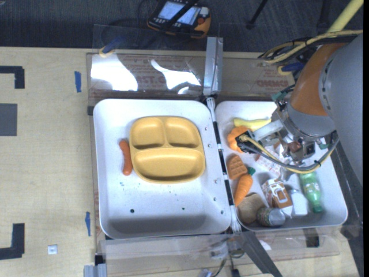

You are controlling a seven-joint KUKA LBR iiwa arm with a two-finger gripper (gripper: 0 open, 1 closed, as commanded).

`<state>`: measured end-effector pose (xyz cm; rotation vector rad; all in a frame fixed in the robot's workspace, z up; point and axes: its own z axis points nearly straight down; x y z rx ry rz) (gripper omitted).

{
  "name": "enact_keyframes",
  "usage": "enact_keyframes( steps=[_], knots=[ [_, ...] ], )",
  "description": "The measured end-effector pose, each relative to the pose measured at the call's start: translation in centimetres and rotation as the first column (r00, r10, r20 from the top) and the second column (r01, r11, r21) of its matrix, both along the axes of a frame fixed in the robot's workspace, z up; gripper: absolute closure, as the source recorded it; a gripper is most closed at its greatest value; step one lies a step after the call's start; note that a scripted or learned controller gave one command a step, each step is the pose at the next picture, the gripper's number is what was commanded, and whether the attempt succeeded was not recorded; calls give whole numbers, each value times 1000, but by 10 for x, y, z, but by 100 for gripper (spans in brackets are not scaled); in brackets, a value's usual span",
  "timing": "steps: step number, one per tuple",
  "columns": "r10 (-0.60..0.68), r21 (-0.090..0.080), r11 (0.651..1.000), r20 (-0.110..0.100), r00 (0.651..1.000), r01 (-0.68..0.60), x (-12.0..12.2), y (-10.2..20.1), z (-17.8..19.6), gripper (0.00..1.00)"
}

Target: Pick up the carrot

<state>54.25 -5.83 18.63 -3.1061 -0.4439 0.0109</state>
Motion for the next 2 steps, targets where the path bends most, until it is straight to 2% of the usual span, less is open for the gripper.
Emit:
enact_keyframes(
  steps=[1,2],
  knots=[
    [-81,-2,997,1,997,81,-52,56,-4,0],
    [80,-3,997,5,997,-80,-3,28,-4,0]
  ],
)
